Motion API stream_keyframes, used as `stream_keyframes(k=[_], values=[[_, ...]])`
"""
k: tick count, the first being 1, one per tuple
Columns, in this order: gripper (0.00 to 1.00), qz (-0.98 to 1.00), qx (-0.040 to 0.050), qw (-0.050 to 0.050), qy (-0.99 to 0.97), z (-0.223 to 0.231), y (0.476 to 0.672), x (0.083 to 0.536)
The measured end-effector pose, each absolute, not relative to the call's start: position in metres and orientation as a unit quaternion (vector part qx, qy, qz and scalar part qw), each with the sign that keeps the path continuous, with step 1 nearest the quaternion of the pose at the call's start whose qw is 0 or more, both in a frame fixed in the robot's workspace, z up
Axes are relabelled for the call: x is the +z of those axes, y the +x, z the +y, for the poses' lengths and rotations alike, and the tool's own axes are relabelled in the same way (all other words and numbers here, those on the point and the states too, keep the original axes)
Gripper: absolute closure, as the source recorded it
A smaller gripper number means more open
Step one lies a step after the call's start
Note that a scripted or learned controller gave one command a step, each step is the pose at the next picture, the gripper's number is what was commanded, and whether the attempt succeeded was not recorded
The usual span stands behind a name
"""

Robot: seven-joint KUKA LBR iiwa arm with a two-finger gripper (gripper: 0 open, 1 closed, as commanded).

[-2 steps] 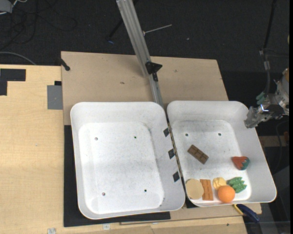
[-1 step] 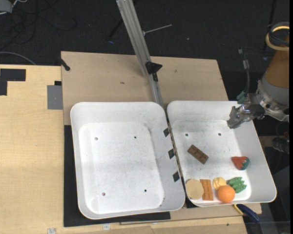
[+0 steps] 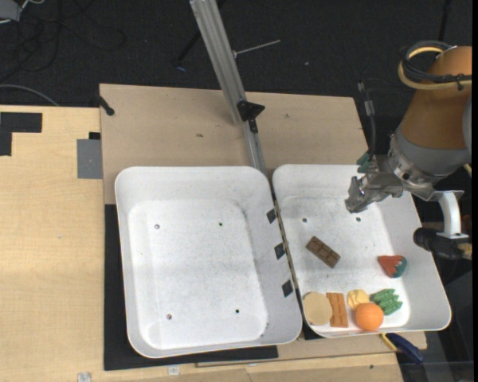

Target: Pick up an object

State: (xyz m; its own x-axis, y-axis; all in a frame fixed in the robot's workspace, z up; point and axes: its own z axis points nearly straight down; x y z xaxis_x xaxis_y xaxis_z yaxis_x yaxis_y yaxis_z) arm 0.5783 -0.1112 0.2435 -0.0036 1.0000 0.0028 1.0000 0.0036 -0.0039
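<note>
Wooden bench boards [image 3: 48, 237] carry two white bins; the right bin [image 3: 430, 313] holds all the objects. Along its near edge lie a round orange fruit [image 3: 369, 316], a green leafy toy [image 3: 388, 300], a beige slice [image 3: 317, 308] and an orange-brown stick [image 3: 337, 309]. A red piece [image 3: 392, 266] sits a little farther. The chocolate bar [image 3: 323, 251] lies alone mid-bin, its long axis running from upper left to lower right. It looks stiff, light and flat; I would grip across its short width. Beyond it hangs the gripper [image 3: 357, 201]; how its tips stand I cannot tell.
</note>
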Motion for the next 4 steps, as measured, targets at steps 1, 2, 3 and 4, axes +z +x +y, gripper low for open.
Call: stream_keyframes(k=[1,2,3,4], values=[[1.00,-0.708,0.0008,0.003,-0.706,-0.067,0.585,0.233],[1.00,-0.708,-0.0001,0.001,-0.706,-0.022,0.599,0.237],[1.00,-0.708,0.0007,0.002,-0.706,0.022,0.604,0.228],[1.00,-0.709,0.0009,0.002,-0.706,0.074,0.606,0.218]])
